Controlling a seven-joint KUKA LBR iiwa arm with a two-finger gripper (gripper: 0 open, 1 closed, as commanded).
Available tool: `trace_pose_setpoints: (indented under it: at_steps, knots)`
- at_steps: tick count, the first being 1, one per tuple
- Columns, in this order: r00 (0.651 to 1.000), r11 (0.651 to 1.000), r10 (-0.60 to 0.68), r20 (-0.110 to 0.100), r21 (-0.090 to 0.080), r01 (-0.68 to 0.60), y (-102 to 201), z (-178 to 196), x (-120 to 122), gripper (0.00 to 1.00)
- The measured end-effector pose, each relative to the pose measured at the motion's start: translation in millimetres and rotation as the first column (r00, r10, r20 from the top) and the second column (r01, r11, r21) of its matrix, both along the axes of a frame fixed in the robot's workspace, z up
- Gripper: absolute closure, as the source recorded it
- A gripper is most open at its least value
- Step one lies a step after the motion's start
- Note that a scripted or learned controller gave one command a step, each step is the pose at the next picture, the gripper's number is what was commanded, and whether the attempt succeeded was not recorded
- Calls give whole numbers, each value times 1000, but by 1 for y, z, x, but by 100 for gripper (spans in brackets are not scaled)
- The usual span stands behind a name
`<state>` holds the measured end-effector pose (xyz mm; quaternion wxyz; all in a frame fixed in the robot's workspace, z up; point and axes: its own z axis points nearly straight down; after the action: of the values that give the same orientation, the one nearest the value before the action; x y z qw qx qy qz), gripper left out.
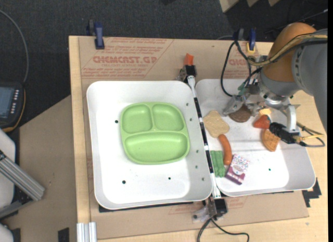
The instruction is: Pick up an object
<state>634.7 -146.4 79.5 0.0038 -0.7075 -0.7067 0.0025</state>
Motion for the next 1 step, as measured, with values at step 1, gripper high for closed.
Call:
trace_pose_setpoints:
  at_steps: [1]
  knots:
    - [1000, 1000, 2, 12, -3, -2, 0, 16, 4, 100]
